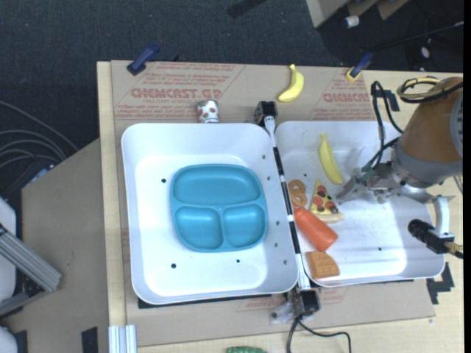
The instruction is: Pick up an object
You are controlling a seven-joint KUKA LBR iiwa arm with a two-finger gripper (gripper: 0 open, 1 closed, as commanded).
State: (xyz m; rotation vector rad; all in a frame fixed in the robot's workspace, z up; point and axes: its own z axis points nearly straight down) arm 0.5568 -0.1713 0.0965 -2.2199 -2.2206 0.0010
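The right bin (383,259) holds a yellow banana (330,159), a small pretzel (297,192), a pizza slice toy (324,201), an orange carrot (316,227) and a square tan cracker (322,264). My gripper (355,184) reaches in from the right and hangs low over the right bin. It sits just right of the pizza slice and below the banana's lower end. Nothing shows held in it.
In the left bin (140,197) lies a blue divided plate (218,204). A second banana (292,85) and a small patterned toy (209,110) lie on the board behind the bins. Blue clamps (143,59) mark the board's back edge. Black cables (383,116) loop near the arm.
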